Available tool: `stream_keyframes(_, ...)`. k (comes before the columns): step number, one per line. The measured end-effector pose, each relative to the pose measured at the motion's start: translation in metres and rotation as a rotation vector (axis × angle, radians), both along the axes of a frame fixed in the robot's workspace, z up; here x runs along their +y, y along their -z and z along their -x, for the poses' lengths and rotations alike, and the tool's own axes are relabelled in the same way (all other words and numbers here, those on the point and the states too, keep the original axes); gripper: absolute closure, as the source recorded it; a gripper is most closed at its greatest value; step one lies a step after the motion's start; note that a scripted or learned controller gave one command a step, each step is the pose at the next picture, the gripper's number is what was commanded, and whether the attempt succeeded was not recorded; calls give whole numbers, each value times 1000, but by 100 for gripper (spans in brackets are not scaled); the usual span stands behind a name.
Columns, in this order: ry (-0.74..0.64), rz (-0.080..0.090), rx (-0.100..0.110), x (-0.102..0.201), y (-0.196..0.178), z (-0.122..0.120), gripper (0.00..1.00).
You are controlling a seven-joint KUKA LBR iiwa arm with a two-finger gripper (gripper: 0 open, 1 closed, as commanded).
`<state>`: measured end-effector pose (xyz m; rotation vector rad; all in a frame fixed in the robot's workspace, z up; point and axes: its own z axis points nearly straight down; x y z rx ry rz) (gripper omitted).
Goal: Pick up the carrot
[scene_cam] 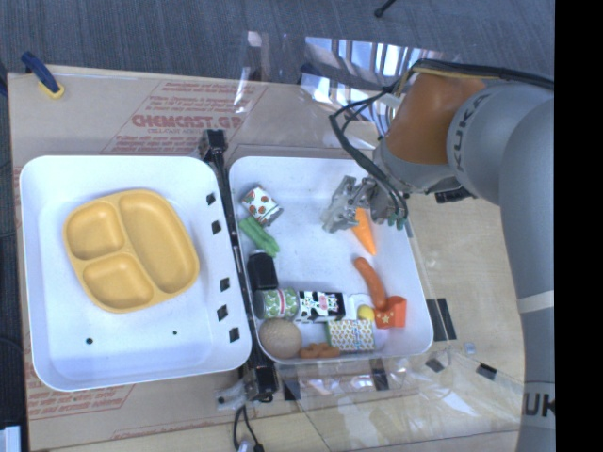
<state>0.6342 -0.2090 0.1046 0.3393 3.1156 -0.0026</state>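
The carrot [366,234] is a small orange cone in the upper right part of the right bin [301,172], its tip pointing down and slightly right. My gripper [359,210] reaches in from the right under the orange wrist band. The carrot's thick end sits between the fingers [337,211], which are shut on it. The top of the carrot is hidden by the gripper.
A red sausage [370,279] lies just below the carrot. A patterned can [261,205] and a green vegetable [259,236] lie to the left. Several boxes, cans and a tan ball [280,337] crowd the bin's front. A yellow divided plate [127,248] sits in the left bin [57,347].
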Motion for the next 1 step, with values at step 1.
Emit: stream_keyframes(1, 230, -3, 1, 59, -56, 5, 100)
